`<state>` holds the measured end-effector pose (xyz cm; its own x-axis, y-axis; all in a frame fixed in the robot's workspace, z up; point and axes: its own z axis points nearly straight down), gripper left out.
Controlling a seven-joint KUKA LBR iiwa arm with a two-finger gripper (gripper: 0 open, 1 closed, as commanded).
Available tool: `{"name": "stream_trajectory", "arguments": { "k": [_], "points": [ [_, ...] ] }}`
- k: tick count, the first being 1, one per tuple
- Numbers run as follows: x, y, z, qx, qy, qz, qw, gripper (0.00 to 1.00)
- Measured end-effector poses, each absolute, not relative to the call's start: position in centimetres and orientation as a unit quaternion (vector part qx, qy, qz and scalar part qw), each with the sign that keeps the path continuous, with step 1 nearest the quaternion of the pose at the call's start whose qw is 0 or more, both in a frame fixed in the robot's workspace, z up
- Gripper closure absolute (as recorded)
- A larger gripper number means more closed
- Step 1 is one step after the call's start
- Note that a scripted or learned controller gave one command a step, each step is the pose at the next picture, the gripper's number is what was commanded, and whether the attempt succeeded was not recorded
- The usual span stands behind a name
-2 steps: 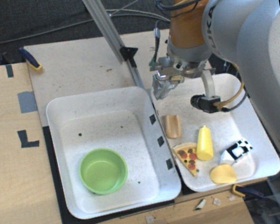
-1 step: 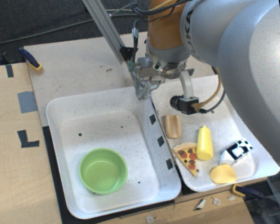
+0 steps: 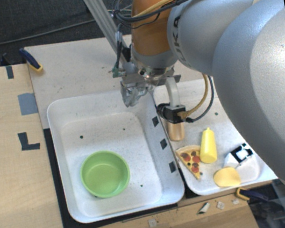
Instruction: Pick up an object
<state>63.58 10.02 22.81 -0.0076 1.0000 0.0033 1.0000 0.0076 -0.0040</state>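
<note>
Grey-fingered gripper (image 3: pixel 132 97) hangs above the left bin's (image 3: pixel 62 152) far rim, its spread impossible to judge here, so it should descend squarely over the green bowl (image 3: pixel 105 173) near that bin's front and close on its rim

partial lettering shows on the arm (image 3: pixel 209 28) by the orange band; unreadable.

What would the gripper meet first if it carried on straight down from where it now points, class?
Most likely the bare white floor of the left bin near its back edge. The gripper hangs over that spot, well clear of the green bowl. Depth is hard to judge from this slanted view, so it could be the bin's rim instead.
</note>
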Motion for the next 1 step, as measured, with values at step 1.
{"name": "stream_trajectory", "arguments": {
  "k": [1],
  "points": [
    [63.63,9.57,22.63,-0.706,-0.708,0.0022,0.002,0.00]
  ]
}}
